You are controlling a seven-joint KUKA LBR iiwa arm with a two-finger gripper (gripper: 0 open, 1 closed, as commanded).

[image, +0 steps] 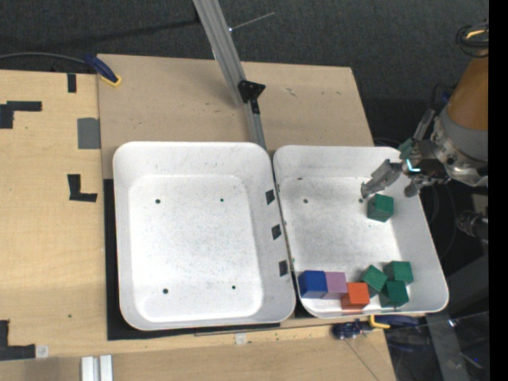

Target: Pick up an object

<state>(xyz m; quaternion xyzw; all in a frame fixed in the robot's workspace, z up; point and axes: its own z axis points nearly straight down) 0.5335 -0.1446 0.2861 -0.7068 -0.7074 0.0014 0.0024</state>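
No legible txt, labels, brands or nos. on anything in view.

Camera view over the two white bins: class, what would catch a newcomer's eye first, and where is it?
Most striking is the grey arm's two-finger gripper, reaching in from the right with its fingers spread just above a lone green wooden cube in the upper part of the right-hand shallow white bin. Next comes the bright cluster along that bin's near edge: a blue cube, a lilac cube, an orange cube and three more green cubes.

Grey arm (468, 133), orange band, dark two-finger tool (393, 182); cables perhaps.
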